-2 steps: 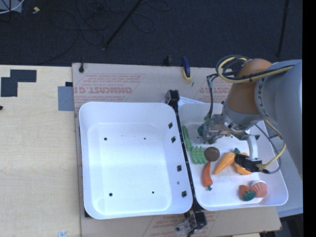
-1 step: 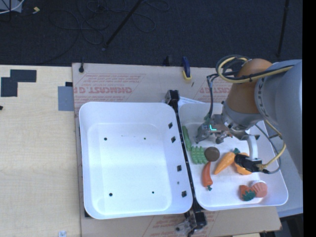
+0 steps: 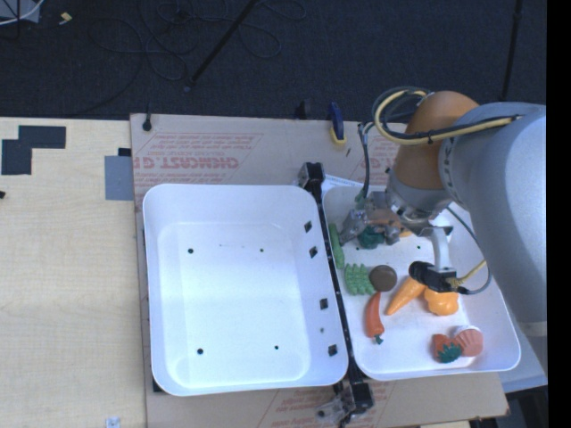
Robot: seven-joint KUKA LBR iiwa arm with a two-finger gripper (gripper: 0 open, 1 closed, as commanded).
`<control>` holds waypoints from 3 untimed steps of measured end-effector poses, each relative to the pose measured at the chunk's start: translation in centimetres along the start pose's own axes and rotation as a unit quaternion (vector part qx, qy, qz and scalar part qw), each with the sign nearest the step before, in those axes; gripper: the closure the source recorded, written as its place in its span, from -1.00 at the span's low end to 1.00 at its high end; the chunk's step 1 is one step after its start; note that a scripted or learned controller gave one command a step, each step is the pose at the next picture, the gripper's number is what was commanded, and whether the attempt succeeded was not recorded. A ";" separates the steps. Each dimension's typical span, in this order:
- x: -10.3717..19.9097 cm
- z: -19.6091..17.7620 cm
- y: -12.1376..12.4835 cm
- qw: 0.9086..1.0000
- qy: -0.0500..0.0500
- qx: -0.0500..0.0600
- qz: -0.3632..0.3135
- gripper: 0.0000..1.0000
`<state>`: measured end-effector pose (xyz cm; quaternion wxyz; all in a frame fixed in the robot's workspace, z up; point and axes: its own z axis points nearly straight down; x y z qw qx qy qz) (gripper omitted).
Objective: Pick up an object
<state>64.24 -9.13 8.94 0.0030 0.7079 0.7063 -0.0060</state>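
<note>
The grey KUKA arm [image 3: 500, 176], with its orange band above the wrist, reached in from the right and bent down over the far part of the right bin. The shallow white left bin [image 3: 232, 292] lay beside it, its floor bare white plastic. The shallow white right bin [image 3: 406, 357] touched it along a black-clipped edge and held all the loose things.

The gripper [image 3: 368, 228] hung low at the far left of the right bin, close to the shared wall. Whether it was parted or closed could not be told, and the small greenish bits under it were too blurred to identify.

Nearer than the gripper lay an orange carrot-shaped toy [image 3: 403, 296], tilted, with a yellow-orange rounded toy [image 3: 442, 305] just right of it. A slim red-orange pepper-shaped toy [image 3: 373, 316] lay left of the carrot. A pink and orange shell-like toy [image 3: 460, 343] sat in the near right corner. A green ridged block [image 3: 357, 280] rested beside a brown round piece [image 3: 383, 277], touching it.
</note>
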 end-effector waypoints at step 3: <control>5.5 -10.2 0.1 1.000 0.007 -0.002 -0.002 1.00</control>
